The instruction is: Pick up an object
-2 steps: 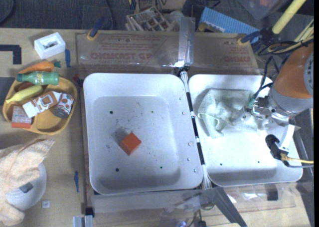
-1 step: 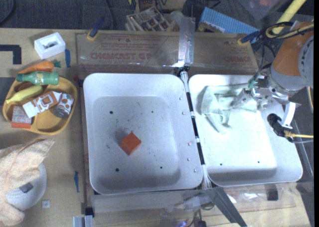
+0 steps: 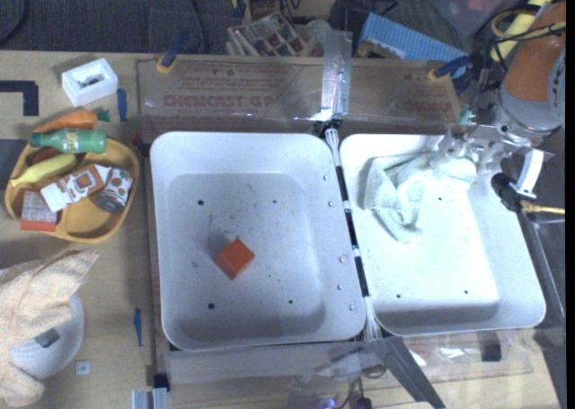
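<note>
- The hand [image 3: 456, 148] hangs over the far right part of the right bin [image 3: 512, 295], at the top edge of a crumpled pale cloth [image 3: 400, 193]; I cannot tell how it is set or whether it has hold of the cloth.
- The cloth lies bunched in the far left part of the right bin, with one strip stretching toward the hand.
- An orange block [image 3: 236, 258] sits alone in the left bin [image 3: 180, 164], a little left of its middle, well apart from the hand.
- The two bins stand side by side, touching along their inner rims.
- A yellow bowl [image 3: 99, 227] rests on the table [image 3: 36, 70] left of the bins, holding a green bottle [image 3: 70, 140], a banana [image 3: 40, 170] and small packets.
- A white box [image 3: 90, 81] sits beyond the bowl.
- An orange-speckled cloth [image 3: 40, 295] lies near the table's left front corner.
</note>
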`<state>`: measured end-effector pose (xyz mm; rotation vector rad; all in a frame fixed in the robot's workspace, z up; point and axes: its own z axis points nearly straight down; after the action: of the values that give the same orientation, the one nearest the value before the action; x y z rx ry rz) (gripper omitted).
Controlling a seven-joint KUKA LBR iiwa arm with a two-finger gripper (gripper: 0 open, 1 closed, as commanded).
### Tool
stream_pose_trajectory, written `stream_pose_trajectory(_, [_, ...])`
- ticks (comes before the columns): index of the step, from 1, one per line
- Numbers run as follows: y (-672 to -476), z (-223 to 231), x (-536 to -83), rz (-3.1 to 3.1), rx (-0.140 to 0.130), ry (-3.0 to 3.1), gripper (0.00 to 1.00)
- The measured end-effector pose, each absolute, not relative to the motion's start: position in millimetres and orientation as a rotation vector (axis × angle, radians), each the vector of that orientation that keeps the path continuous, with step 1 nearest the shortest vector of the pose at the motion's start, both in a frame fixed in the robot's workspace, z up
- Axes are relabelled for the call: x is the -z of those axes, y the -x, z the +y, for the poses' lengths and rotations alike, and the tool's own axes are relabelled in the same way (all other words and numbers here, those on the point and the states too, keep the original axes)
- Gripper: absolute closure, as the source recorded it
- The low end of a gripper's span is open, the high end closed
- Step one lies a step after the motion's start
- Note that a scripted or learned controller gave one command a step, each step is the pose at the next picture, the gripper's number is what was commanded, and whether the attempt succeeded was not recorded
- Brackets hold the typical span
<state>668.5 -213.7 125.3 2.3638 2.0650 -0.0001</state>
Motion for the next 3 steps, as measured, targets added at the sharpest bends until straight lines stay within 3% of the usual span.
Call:
stream_pose_trajectory(1, [-671.2, -121.1, -94.1, 2.282, -0.011, -2.143, 0.0])
stream_pose_trajectory(3, [-671.2, -121.0, -94.1, 2.282, -0.01, -2.142, 0.0])
